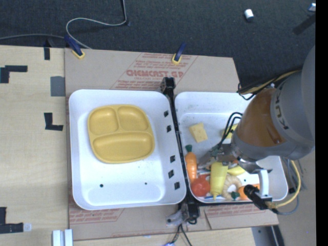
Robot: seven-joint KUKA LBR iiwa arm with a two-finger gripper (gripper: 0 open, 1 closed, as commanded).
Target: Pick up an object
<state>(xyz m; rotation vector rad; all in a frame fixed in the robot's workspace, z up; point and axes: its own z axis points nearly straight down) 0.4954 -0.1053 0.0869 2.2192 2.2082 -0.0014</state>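
The grey arm with its orange band [259,124] leans in over the right-hand shallow white bin [215,104], its bulk covering much of that bin's far side. The gripper [225,160] hangs low among the clutter at the near end of the bin, and from here I cannot tell how the jaws stand, since the wrist hides them.

Just beneath and beside it lie the small toys: a yellow plastic corn-like piece [218,177], an orange carrot-shaped toy [191,165] against the dividing wall, and a red rounded piece [200,186] at the bin's near edge. A pale yellow cheese-like block [198,132] sits apart, nearer the bin's middle.

The left-hand white bin [123,188] holds a yellow three-compartment plastic plate [121,134]. Both bins rest on a brown cardboard sheet [148,73] on the bench.
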